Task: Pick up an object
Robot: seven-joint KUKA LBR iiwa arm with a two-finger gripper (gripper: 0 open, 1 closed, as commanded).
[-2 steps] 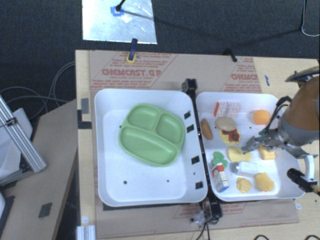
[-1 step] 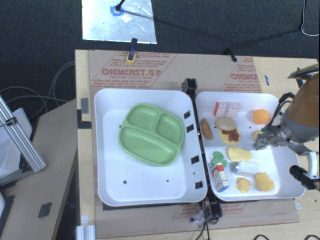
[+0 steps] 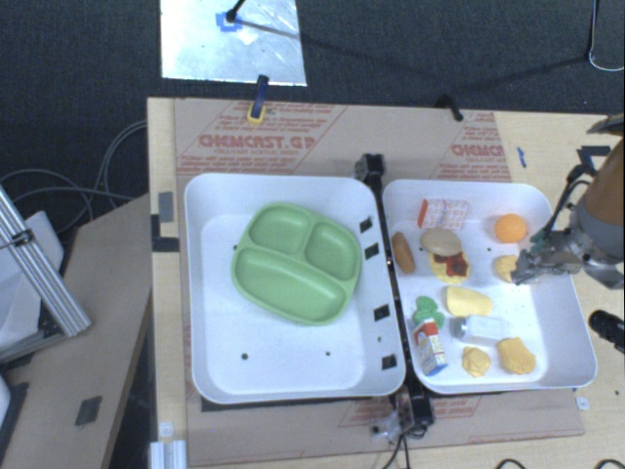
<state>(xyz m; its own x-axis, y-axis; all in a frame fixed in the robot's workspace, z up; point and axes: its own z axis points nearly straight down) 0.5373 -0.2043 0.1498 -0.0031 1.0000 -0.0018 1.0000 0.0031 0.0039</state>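
The right bin (image 3: 547, 360) holds several toy foods: an orange ball (image 3: 510, 228), a burger (image 3: 445, 249), a hot dog (image 3: 402, 252), a red-and-white carton (image 3: 442, 211), a yellow block (image 3: 468, 302), a small bottle (image 3: 430, 343) beside a green piece (image 3: 425, 312), a clear white packet (image 3: 485, 328) and two yellow lumps (image 3: 516, 356). My gripper (image 3: 528, 265) reaches in from the right and hangs low over the bin's right side, just beside a small yellow piece (image 3: 505, 267) below the orange ball.
The left bin (image 3: 210, 291) bears a green divided plate (image 3: 296, 262). A black divider (image 3: 383, 262) runs between the bins. Cardboard (image 3: 283, 140) lies under both, with a metal sheet (image 3: 232, 27) behind it. Cables and an aluminium rail (image 3: 39, 272) sit at left.
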